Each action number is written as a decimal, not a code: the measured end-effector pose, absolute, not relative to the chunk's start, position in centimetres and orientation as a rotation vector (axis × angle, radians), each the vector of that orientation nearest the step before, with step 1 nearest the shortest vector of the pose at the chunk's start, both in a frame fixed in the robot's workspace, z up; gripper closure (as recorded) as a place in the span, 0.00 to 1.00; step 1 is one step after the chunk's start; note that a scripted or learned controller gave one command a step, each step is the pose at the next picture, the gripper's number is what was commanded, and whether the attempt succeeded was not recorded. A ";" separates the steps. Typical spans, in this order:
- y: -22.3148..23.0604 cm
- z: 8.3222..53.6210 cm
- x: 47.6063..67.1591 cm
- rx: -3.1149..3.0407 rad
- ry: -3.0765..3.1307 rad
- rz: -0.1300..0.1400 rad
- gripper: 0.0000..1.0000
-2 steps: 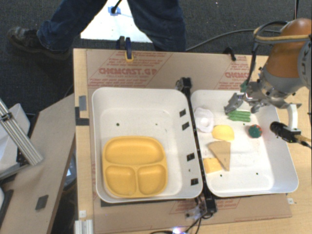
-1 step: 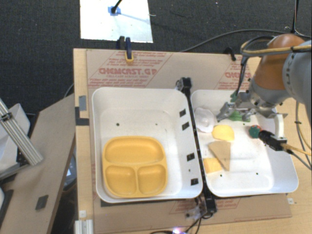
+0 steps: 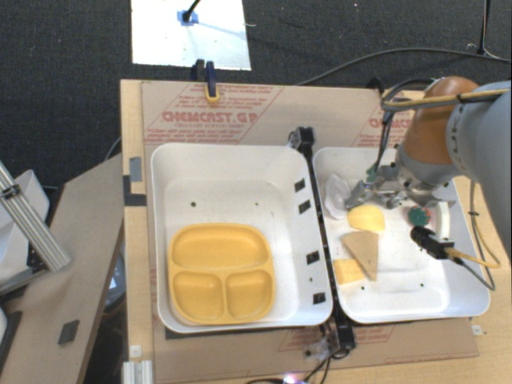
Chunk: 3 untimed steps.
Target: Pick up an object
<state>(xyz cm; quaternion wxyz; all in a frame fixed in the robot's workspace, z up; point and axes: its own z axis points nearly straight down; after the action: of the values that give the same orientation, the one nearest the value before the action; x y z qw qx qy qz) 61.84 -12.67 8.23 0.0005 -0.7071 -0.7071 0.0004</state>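
over the right bin [image 3: 464,294], tool [image 3: 370,192]

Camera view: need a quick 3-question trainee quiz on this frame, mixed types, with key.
1. True or false: the yellow divided tray lies in the right bin.
2. Multiple choice: the gripper is above which bin? A) left bin B) right bin C) neither
3. Fill in: the tan wedge lies just below the pale yellow ____ piece.

Key: 1 false, it lies in the left bin. 2 B, over the right bin's upper part near the pale yellow rounded piece. 3 rounded.
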 end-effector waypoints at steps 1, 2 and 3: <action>-12.7 9.6 62.0 -2.224 -2.223 -0.003 1.00; -12.7 16.1 62.2 -2.222 -2.231 -0.007 1.00; -12.3 20.9 63.1 -2.219 -2.232 -0.006 1.00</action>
<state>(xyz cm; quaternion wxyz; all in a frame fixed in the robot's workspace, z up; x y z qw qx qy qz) 63.11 -12.30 20.92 -0.0028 -0.7050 -0.7092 -0.0018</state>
